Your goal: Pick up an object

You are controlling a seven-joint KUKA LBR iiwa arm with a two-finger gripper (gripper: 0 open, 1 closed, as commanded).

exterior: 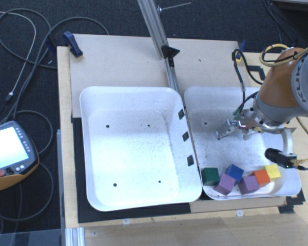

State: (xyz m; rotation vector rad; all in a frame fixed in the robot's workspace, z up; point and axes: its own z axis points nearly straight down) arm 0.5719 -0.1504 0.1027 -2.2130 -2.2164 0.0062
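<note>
— Green block (210,176) sits at the left end of a little row along the near rim of the right bin (208,104), close to the divider. Beside it is a purple block (226,184) with a blue block (235,171) touching it from behind. Then come a second purple block (249,184), an orange block (262,177) and a yellow block (272,171) at the right end. All are chunky matte cubes in solid colours, and a few sit skewed.

— ok and where's the end effector?

— The end effector (223,133) is over the middle of that same bin. It's bare metal, points toward the divider, and is apart from every block. Honestly can't tell how wide it is from this angle. The arm (280,86) comes in from the right, grey with an orange band.

— anything in the way?

— Mostly the blocks themselves. They're bunched side to side and pushed near the rim wall, so each one is crowded by its neighbours. Three small black tabs (185,136) run down the divider. The left bin (128,137) is the same shallow white plastic with rounded corners, peppered with dark specks. Both bins sit on a pale tan worktop (118,60). An aluminium rail (151,19) slants down to the gap between the bins, and there's a blue clamp (72,44) at the far left corner. Off to the left, on dark carpet, there's a pendant (7,152) with a lit screen and loose cables (20,22).
</note>
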